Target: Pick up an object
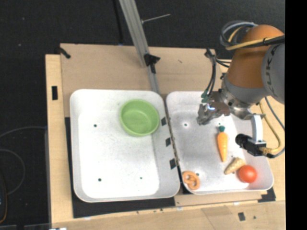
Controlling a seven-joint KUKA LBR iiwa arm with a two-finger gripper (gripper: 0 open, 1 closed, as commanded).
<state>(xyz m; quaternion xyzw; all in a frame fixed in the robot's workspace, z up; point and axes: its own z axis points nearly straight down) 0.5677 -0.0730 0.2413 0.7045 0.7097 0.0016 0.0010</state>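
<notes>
Gripper: two-finger gripper (pixel 207 113) hangs over the right white bin (pixel 189 143), near its far edge; finger spread unclear, cannot tell.
Objects: orange plastic carrot (pixel 222 145), red tomato (pixel 247 174), pretzel (pixel 191 179).
Left bin: green round bowl (pixel 139 118).

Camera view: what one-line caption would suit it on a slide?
Robot arm's gripper poised over the right bin above a toy carrot; green bowl in the left bin.
</notes>
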